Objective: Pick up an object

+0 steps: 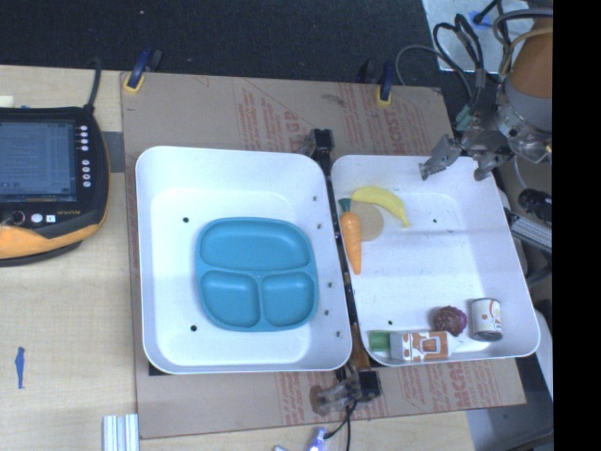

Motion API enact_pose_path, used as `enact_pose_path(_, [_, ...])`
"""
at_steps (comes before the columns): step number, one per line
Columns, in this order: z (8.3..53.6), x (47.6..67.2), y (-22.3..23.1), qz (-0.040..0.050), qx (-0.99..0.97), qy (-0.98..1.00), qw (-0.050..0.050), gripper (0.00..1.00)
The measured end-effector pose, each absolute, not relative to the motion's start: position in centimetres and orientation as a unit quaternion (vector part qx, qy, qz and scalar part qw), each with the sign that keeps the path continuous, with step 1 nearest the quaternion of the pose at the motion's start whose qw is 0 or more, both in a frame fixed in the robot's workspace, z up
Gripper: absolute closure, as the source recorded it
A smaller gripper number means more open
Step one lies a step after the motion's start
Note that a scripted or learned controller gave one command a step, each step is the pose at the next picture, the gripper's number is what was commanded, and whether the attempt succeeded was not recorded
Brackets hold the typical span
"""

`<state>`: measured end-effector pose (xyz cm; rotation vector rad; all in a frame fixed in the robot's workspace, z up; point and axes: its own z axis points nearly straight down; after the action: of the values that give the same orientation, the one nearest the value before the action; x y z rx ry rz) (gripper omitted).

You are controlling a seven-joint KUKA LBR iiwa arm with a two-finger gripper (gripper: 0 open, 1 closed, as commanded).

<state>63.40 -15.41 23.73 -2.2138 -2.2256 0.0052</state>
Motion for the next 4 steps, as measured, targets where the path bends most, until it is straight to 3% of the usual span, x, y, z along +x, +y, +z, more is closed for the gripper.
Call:
enact_pose_path(1, [18.3, 65.0, -13.4, 0.0027, -0.705, -0.710, 0.002, 0.00])
enact_pose_path(2, [9.1, 65.6, -9.7, 0.0021, -0.705, -0.709, 0.001, 0.00])
enact_pose_path(3, [9.2, 64.9, -9.5, 0.0030, -0.705, -0.709, 0.002, 0.00])
enact_pose_path(4, [9.1, 59.4, -9.6, 0.0024, -0.705, -0.709, 0.001, 0.00])
